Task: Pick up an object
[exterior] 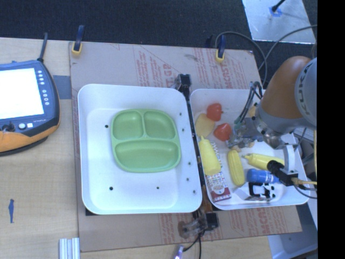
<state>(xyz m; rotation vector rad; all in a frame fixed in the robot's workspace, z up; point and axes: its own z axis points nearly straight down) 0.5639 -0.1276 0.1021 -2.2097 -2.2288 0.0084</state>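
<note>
a kuka arm's gripper hangs over the right bin, jaw state impossible to tell, beside two red tomatoes, two corn cobs and one mustard bottle; left bin holds one green tray.

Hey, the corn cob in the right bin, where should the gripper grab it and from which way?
Probably mid-length, from straight above. The corn cob lies flat, its long axis running roughly toward and away from the camera, so fingers closing across its narrow width fit best. The yellow bottle lies close on its right, leaving little room there. The gripper sits just beyond it.
</note>
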